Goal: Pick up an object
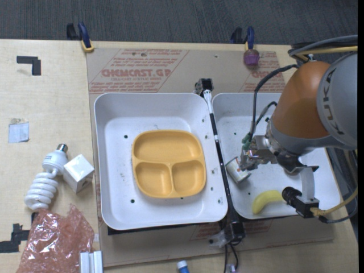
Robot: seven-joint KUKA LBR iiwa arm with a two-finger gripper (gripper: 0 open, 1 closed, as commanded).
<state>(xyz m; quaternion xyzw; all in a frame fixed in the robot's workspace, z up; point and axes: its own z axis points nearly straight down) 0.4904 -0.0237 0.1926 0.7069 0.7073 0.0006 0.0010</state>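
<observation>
Reaching in from the right, arm (318, 104) bent low over the right bin (227, 118), orange band uppermost. Gripper (245, 165) down near the bin's left wall, just above a small grey-white object (236, 171); whether touching, cannot tell. Finger state hidden: cannot tell. Banana (266, 201) lying on the bin floor nearby, apart from the gripper. Yellow divided plate (169, 164) resting in the left bin (114, 124).

Both bins (111, 152) are plain white, left one's got a yellow-orange divided plate (169, 164). Yellow banana (266, 201) lower right, orange band (301, 104) on the grey arm (344, 101), white spiral bulb (45, 181) far left, reddish crinkly wrap (54, 240) bottom left.
</observation>
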